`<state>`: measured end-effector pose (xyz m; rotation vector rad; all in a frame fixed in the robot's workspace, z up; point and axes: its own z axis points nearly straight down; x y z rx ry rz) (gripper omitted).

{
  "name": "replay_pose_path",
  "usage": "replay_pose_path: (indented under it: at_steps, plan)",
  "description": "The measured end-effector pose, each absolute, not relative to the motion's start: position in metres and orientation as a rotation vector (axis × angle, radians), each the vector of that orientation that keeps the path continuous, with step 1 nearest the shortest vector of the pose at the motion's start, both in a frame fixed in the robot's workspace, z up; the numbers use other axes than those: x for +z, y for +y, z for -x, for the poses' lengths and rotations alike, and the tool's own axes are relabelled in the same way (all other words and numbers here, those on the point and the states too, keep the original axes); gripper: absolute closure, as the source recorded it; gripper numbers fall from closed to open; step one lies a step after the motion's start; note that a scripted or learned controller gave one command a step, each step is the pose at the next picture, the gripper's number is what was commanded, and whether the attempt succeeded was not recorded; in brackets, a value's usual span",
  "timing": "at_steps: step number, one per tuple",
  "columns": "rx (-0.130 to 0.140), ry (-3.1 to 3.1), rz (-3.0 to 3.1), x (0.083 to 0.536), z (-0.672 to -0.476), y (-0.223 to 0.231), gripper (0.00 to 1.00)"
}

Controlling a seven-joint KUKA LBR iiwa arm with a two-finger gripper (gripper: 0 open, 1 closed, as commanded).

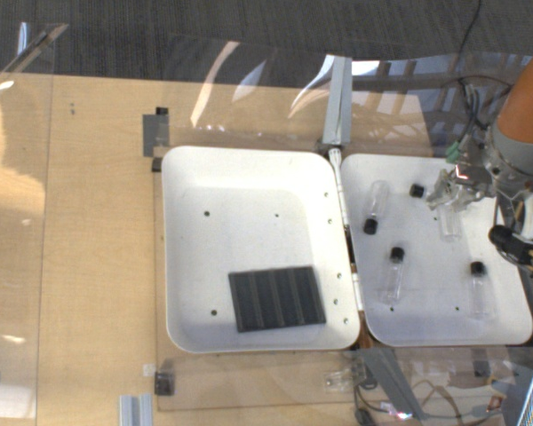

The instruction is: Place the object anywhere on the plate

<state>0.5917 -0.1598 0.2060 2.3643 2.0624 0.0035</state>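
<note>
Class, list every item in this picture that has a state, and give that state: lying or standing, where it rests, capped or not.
Dark ridged plate: flat in the left bin, nothing on it.
Clear vials: lying in the right bin, black caps on.
Gripper: above the right bin's far side, near one vial.

Arm reaching in from the right, wrist low.
Orange band (pixel 526 105) sits above the grey wrist; the gripper (pixel 451 193) points down and leftward.

Dark ribbed plate (pixel 276 297), clear vials (pixel 375 204) apart
</note>
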Motion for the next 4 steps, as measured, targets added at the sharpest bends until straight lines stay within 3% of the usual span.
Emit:
replay_pose_path:
  at_steps: [1,2,3,4]
  plan:
    - [0.006,2.367,-2.059,0.13,-0.664,-0.097,1.0]
    - [0.009,2.533,-1.847,0.187,-0.67,-0.021,1.0]
    - [0.008,2.337,-2.093,0.186,-0.67,0.017,1.0]
    - [0.01,2.244,-2.191,0.272,-0.67,0.073,1.0]
